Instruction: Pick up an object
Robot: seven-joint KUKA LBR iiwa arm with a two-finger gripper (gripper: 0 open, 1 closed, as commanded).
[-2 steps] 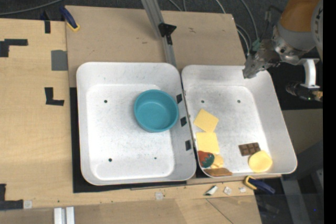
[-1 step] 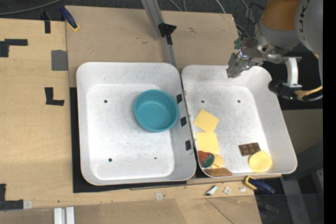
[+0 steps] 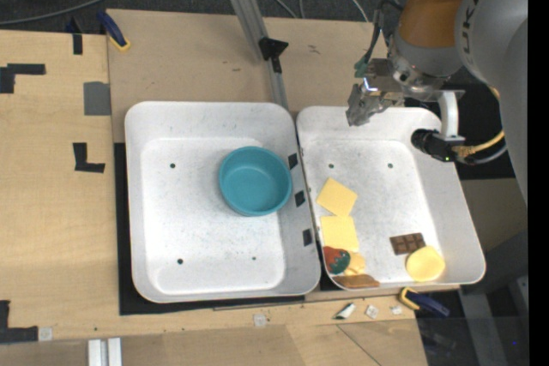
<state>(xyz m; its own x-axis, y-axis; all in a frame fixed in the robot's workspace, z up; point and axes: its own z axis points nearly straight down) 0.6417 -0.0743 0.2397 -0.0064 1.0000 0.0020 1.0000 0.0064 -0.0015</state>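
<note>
Teal plastic marks the roundest thing here: a shallow bowl (image 3: pixel 254 180) sitting upright in the left bin (image 3: pixel 154 210), toward that bin's right wall and a little nearer its far edge than its near one, its inside smooth and a shade darker than its rim. The right bin (image 3: pixel 377 150) carries the smaller pieces, all gathered toward its near edge. A pale yellow square slab (image 3: pixel 337 197) lies flat near the bin's left wall, turned like a diamond; a second yellow slab (image 3: pixel 340 232) lies just nearer, close beside it. At the near left corner sits a red and green lump (image 3: pixel 336 258) against a brownish flat piece (image 3: pixel 358 279), too small to tell apart clearly. Toward the near right corner a dark brown ridged block (image 3: pixel 407 243) lies flat, with a yellow round disc (image 3: pixel 425 263) just beside it, almost touching. The pincer (image 3: pixel 362 109) hangs over the far left corner of the right bin, well apart from every piece, at the end of the grey arm (image 3: pixel 497 13) with its orange band (image 3: pixel 437 4). Nothing is seen between its tips, and whether they are spread or pressed together cannot be told. Both bins rest on the tan wooden surface (image 3: pixel 51 184).
</note>
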